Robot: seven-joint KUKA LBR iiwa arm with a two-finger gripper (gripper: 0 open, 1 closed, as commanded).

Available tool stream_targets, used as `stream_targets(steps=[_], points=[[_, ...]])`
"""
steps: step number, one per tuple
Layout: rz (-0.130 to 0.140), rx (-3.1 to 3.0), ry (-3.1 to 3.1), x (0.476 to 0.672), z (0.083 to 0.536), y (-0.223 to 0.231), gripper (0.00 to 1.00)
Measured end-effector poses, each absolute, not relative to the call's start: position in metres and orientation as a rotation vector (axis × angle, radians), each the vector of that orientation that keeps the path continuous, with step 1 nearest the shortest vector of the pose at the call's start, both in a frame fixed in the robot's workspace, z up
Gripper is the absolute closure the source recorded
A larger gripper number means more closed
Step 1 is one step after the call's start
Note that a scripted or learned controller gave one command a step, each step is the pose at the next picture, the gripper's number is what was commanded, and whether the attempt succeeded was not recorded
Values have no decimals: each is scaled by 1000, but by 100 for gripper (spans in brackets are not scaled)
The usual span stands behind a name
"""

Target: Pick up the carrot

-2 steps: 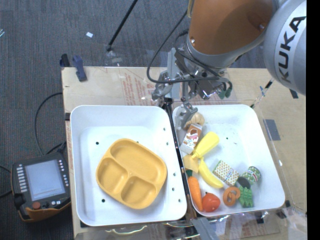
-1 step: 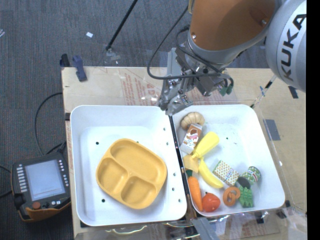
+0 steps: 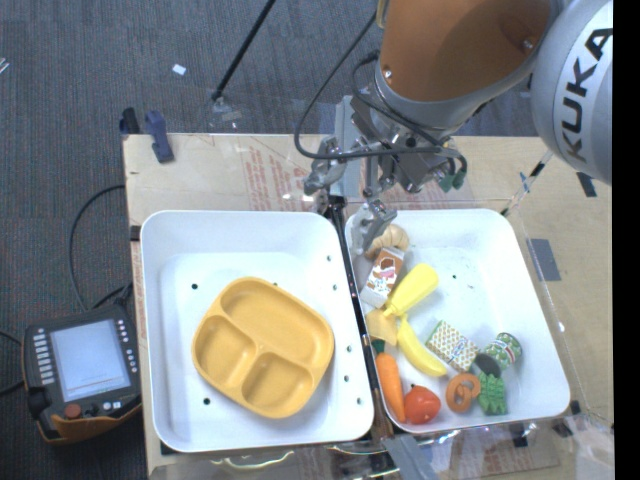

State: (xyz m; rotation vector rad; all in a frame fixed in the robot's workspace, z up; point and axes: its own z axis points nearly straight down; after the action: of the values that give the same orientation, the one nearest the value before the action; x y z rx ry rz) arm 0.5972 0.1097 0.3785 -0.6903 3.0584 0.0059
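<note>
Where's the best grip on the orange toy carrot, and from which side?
Grip the orange toy carrot mid-body, coming straight down, fingers closing across its width. It lies flat, lengthwise along the right white bin's left wall, with the red toy pepper close against its lower right, so the upper half probably offers more finger room. The gripper hangs at the bin's far corner.

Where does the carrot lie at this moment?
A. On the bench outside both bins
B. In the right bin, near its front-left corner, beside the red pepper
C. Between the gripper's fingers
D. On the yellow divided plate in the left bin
B: the carrot lies in the right bin near its front-left corner, next to the red pepper, far from the gripper.
</note>
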Motion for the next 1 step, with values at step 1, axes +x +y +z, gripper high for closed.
stream_targets(steps=[1], points=[[8, -688, 3055, 599, 389, 110, 100]])
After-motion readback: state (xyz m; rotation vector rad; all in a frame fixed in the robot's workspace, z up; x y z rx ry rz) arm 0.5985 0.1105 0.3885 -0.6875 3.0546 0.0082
